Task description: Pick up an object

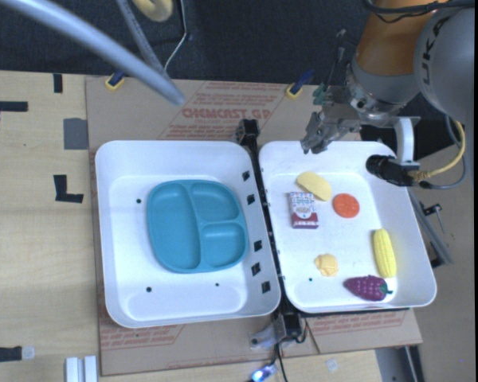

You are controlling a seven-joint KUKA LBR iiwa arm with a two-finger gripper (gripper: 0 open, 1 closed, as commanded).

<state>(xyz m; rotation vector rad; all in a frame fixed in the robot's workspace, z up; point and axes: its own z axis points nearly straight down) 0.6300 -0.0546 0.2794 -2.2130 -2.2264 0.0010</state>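
My dark two-finger gripper [315,143] hangs empty, fingers slightly apart, just above-left of the pale yellow oblong toy [314,186], whose long axis slants down-right.

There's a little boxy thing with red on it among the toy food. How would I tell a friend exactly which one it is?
Look at the right-hand white bin, the one holding the toy food. Near its left side, just below the pale yellow lemon-like piece and left of the orange disc, lies the small carton. It is the only flat-sided, rectangular item there, red and white, while its neighbours are rounded.
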